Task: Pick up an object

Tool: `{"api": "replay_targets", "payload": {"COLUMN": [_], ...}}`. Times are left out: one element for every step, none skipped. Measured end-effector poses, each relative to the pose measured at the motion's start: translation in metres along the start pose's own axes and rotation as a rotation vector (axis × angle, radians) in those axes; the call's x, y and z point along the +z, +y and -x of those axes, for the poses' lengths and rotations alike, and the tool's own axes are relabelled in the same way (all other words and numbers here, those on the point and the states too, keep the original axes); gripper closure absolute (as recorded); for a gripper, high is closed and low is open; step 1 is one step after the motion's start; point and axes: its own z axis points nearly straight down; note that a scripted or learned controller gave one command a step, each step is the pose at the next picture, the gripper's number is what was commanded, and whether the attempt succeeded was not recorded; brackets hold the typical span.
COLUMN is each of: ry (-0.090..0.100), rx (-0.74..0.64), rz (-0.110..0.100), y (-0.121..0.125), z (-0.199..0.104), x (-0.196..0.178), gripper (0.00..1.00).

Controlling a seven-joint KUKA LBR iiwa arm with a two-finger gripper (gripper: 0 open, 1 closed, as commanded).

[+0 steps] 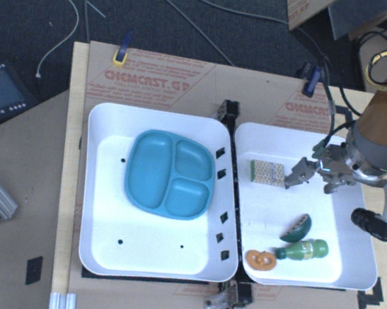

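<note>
1. Grey two-finger gripper (317, 176) sits above the right white plastic bin (361, 231), fingers spread apart, nothing between them.
2. One fingertip (296, 177) is just beside the flat speckled rectangular sponge (267, 172).
3. Nearer the front: green wedge-shaped toy (297, 227), glossy green plastic bottle (304, 250), orange pretzel (260, 259).
4. Left white bin (98, 172) holds a smooth blue three-compartment plate (170, 174).

Gripper (317, 176) in right bin (355, 276). Patterned sponge (267, 173) just left of it; bare floor directly below; melon slice (297, 228), green bottle (303, 250), pretzel (261, 260) further down.
</note>
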Motion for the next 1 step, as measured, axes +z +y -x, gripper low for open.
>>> {"api": "replay_targets", "payload": {"ry": [-0.002], "rx": [-0.003], "rz": [0.013], "y": [0.0027], "z": [-0.0002], "x": [-0.0068], "gripper": [0.00]}}
